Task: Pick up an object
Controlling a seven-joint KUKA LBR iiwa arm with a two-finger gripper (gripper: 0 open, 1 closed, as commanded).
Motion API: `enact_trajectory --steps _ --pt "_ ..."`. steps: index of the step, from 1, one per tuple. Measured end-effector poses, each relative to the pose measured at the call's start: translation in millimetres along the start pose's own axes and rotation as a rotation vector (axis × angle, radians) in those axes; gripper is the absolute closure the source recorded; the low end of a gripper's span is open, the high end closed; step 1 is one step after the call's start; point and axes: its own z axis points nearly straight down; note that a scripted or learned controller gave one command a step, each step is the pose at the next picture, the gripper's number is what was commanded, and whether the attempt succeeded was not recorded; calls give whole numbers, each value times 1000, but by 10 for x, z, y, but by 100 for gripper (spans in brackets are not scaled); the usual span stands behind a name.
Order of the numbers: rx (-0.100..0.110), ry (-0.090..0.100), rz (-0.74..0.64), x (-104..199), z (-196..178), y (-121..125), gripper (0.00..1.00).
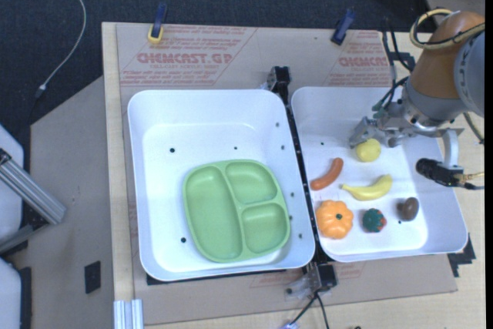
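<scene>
Two white bins [154,119] sit on a tan bench [115,166] printed with red lettering. One holds a pale green divided plate [235,208]. The other holds a yellow lemon [368,151], yellow banana [368,187], orange-red sausage [326,173], orange pumpkin [334,219], and a brown fruit [407,208].

Grey arm with orange band [451,62] running off the right edge, metal two-finger gripper [376,133] overlapping the top of the round yellow lemon-like toy [369,152], its grip there too small to tell, right white bin's far corner [397,92] sitting behind the arm.
</scene>
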Motion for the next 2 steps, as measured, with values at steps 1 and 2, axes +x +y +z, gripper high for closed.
enact_trajectory --steps 1,2 --pt "-5 -1 0 1 -120 12 100" --pt "-12 -3 -1 11 -762 71 100"
